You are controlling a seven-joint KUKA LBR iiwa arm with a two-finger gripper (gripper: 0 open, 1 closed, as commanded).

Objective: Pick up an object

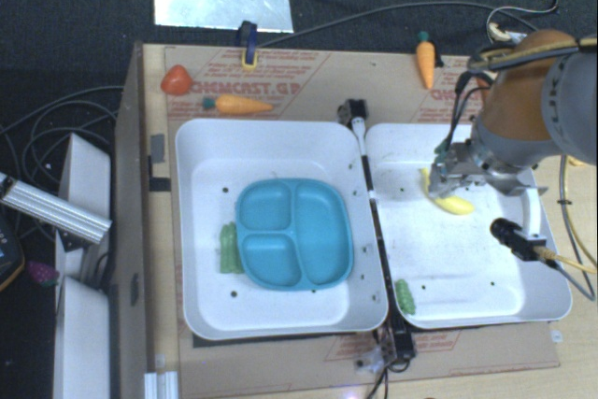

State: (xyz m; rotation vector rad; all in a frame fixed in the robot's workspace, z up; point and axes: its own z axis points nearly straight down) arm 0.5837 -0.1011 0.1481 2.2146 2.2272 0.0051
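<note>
Yellow banana (pixel 450 201) is seen lying in the right bin (pixel 467 294), toward its twelve o'clock side. The gripper (pixel 452 175) is set directly over it, touching; whether it is spread or pinching cannot be told. At the left bin's (pixel 201 201) centre, a blue divided plate (pixel 293 233) is placed.

Dark carpet floor (pixel 65 5) surrounds a cardboard-topped bench (pixel 308 79).

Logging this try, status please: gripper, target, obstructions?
Gripper down in right bin, on the yellow banana. Grip unconfirmed. Green pod lies apart, near front edge; nothing blocking.
</note>
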